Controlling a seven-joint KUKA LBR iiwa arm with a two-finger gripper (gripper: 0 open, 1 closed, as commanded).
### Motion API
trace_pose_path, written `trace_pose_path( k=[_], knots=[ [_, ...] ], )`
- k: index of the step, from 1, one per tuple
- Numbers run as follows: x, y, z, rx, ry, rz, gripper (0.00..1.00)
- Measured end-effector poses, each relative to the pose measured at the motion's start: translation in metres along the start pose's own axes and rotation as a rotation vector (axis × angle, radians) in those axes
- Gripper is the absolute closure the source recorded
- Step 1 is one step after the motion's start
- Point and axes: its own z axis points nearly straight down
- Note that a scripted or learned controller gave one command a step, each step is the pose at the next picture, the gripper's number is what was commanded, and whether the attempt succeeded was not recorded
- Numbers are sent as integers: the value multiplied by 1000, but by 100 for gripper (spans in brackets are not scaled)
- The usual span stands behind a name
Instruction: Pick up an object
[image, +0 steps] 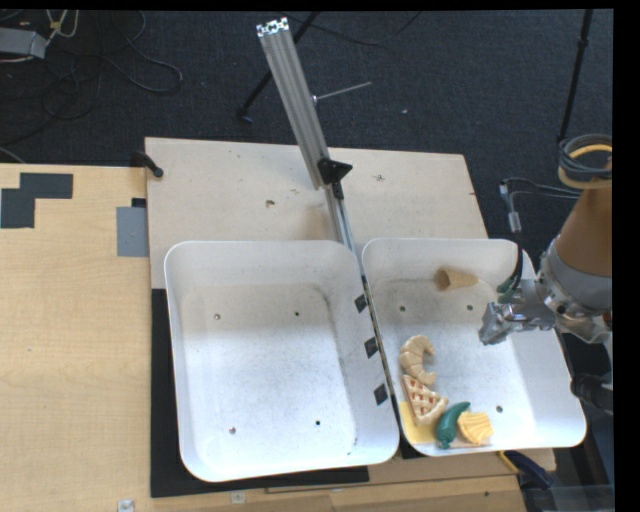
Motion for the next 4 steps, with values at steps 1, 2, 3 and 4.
trace_pose_path(
  k=[1,2,3,4],
  knots=[
    [48,15,-6,0,0,0,100],
    [101,23,-13,1,0,-1,100],
    [162,33,-5,1,-1,-1,100],
    [215,28,7,5,-1,0,100]
  ],
)
